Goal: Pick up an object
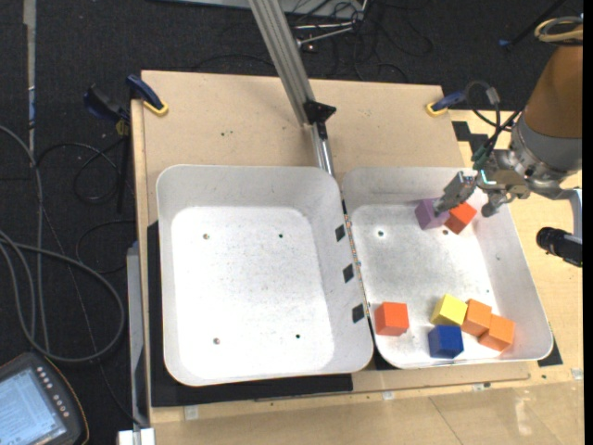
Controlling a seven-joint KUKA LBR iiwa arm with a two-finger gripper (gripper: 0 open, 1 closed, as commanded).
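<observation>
1. Blue cube sits untouched at the right bin's near edge, among orange and yellow blocks.
2. At the far edge, the hand hangs spread over an orange cube, beside a purple block.
3. Nothing is gripped or lifted yet; closing and raising remain.

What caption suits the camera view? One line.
Gripper poised over orange block and purple block in the right bin.

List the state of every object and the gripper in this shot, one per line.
Two-finger gripper: open, above right bin's far side.
Purple block: resting, tilted.
Orange-red block: beside purple block, under gripper.
Orange cube: resting apart.
Yellow cube, blue cube, two orange blocks: clustered.
</observation>
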